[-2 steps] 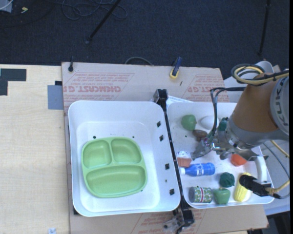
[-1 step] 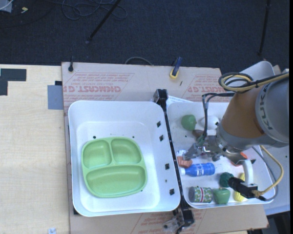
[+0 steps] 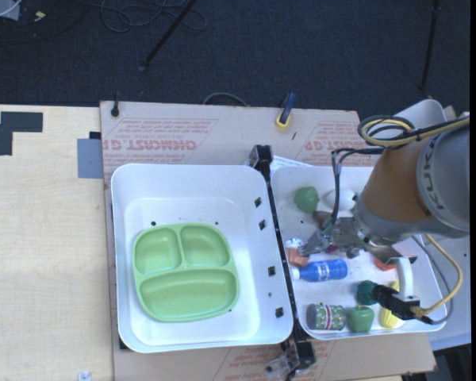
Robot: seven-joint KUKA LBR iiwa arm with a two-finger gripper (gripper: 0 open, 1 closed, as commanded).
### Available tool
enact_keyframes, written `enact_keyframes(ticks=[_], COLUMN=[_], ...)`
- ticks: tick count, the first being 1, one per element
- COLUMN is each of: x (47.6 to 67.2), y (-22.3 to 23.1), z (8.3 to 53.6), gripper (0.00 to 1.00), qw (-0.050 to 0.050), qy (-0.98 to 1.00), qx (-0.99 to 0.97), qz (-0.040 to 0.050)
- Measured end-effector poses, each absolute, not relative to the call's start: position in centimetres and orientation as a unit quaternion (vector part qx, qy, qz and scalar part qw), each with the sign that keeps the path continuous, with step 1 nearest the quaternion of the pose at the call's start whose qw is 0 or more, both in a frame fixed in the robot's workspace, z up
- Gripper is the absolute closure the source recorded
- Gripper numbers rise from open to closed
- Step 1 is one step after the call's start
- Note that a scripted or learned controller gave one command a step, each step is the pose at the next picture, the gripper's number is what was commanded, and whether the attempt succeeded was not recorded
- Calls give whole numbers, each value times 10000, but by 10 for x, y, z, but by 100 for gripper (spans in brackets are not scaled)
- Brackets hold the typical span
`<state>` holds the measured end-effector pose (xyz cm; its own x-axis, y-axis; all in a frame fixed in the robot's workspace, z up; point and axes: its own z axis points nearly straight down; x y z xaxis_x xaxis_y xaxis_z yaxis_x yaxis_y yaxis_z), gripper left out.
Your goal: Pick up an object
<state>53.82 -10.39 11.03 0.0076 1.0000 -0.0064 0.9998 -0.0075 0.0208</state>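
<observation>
Over the right bin [image 3: 428, 336] now, arm [image 3: 416, 185] reaching in from three o'clock, orange band showing above the wrist. Pincer [image 3: 327, 236] down low among the clutter near the bin's centre; spread or pressed together, cannot tell from up here. Just at its six o'clock, touching or nearly so, a blue-and-white bottle [image 3: 321, 271] lying on its side. At twelve o'clock, a green ball [image 3: 306, 198] sitting apart. Along the bin's six o'clock wall, a small patterned can [image 3: 326, 317] just beside a green pepper-like toy [image 3: 361, 318]. Over in the left bin [image 3: 143, 189], at nine o'clock, a green divided plate [image 3: 186, 271] lying flat on the counter's other side.
</observation>
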Motion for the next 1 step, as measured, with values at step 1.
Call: enact_keyframes(ticks=[1], x=[538], y=[-105], z=[118], gripper=[100], qw=[80], qy=[7013], qx=[7128], qz=[44])
